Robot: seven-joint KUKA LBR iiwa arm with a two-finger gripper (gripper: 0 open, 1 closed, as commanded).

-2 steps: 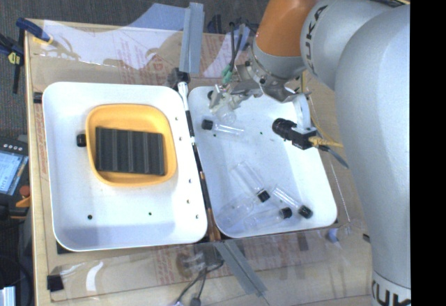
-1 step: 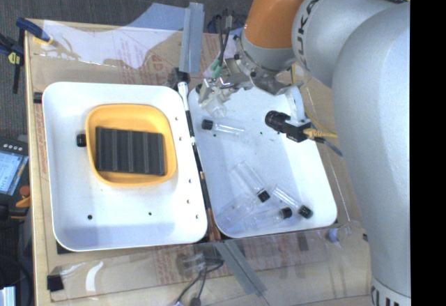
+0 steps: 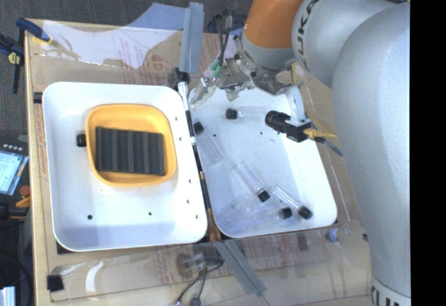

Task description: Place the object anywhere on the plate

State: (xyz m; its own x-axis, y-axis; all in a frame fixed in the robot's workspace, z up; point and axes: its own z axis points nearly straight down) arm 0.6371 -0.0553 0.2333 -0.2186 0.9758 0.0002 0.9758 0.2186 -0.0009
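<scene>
The pincer (image 3: pixel 209 85) hangs over the far left corner of the right white bin (image 3: pixel 317 179); whether it is spread cannot be told. Clear plastic tubes with black caps (image 3: pixel 261 194) lie below it. The yellow rounded plate (image 3: pixel 129 143) sits to its left in the left white bin (image 3: pixel 63 214).

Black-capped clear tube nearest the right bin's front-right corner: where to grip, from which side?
Judging by its pose, grip the clear tube mid-body, end effector coming from straight above, fingers across its width. It lies flat and slanted on the right bin floor; the black cap is small, and neighbouring tubes crowd its left.
</scene>
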